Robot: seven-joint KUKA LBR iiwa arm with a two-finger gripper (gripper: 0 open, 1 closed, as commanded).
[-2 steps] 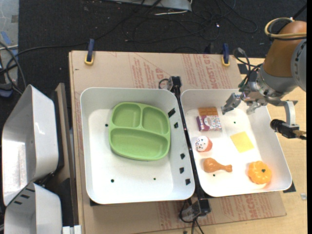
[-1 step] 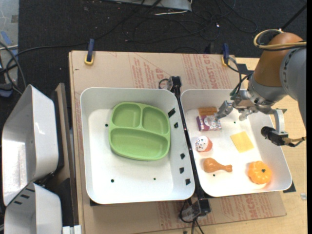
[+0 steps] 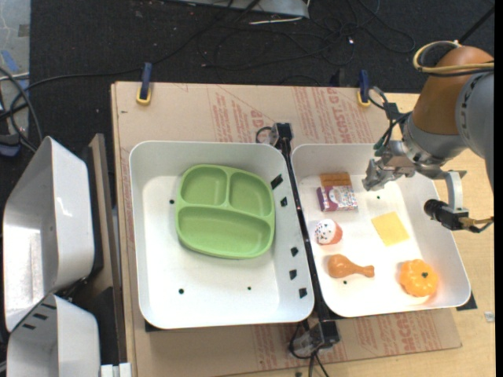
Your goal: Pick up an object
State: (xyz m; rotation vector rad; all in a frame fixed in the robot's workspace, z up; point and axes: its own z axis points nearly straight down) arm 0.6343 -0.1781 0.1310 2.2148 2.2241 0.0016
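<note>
The right bin (image 3: 440,210) holds several small objects: a brown and purple box (image 3: 337,193), a white round toy with red spots (image 3: 326,231), a yellow cheese slice (image 3: 391,228), an orange drumstick (image 3: 349,268) and an orange pumpkin (image 3: 416,278). My gripper (image 3: 379,174) hangs over the bin's back part, just right of the box and behind the cheese slice. I see nothing between its fingers.
The left bin (image 3: 153,210) holds a green divided plate (image 3: 225,212). Black clips run along the wall between the two bins (image 3: 292,210). Blue and yellow clamps (image 3: 144,85) hold the cardboard sheet at the back. White tubs (image 3: 43,218) stand off the bench at left.
</note>
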